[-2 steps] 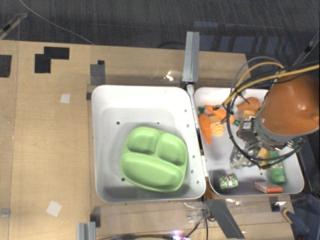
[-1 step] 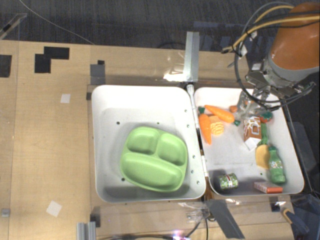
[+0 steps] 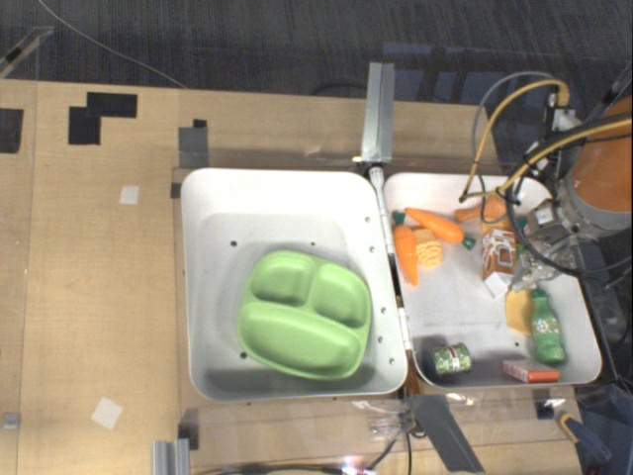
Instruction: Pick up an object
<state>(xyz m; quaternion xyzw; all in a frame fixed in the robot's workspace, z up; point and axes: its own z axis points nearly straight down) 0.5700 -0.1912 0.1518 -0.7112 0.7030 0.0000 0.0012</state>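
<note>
Camera view has the gripper (image 3: 539, 255) low over the right bin (image 3: 450, 310), tangled in its own cables, so honestly I can't tell whether it's spread or closed on anything. Closest candidates are the brown-and-white packet (image 3: 497, 256) just left of it and the green bottle (image 3: 546, 332) just below, with a yellow item (image 3: 519, 310) touching the bottle. I'd go for the packet: it sits a bit apart from its neighbours. Come straight down and centre on it, since the bottle would likely roll. Further out are two carrots (image 3: 433, 225), a corn piece (image 3: 428, 254), a small can (image 3: 452, 359) and a red box (image 3: 530, 371). The left bin (image 3: 213, 226) holds a green divided tray (image 3: 305, 314).
</note>
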